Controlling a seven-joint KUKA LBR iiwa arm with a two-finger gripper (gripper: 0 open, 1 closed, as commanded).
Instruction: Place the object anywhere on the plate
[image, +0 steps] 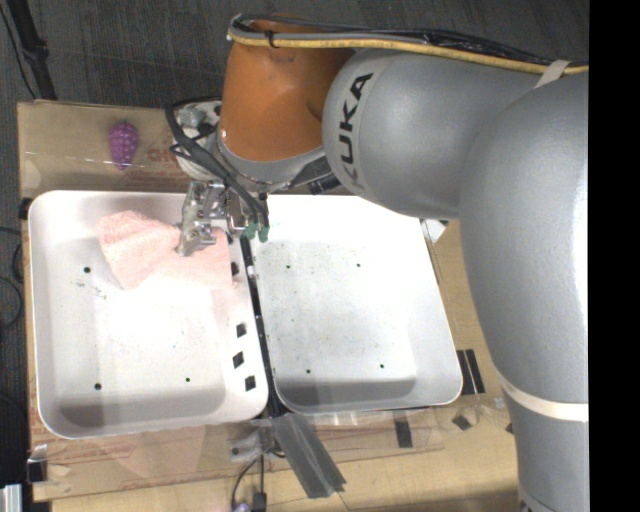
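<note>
The pink plate (150, 250) lies in the left bin (60, 330), its near edge directly beneath the pincer (200, 235), the rest spreading away to the pincer's left. Which object is to be placed is unclear; a purple grape-like toy (124, 144) sits outside the bins, well up-left of the pincer. The step looks like a descent over the plate; next, I judge, a release or pick. The pincer's tips blur into glare, so I cannot tell their state.
</note>
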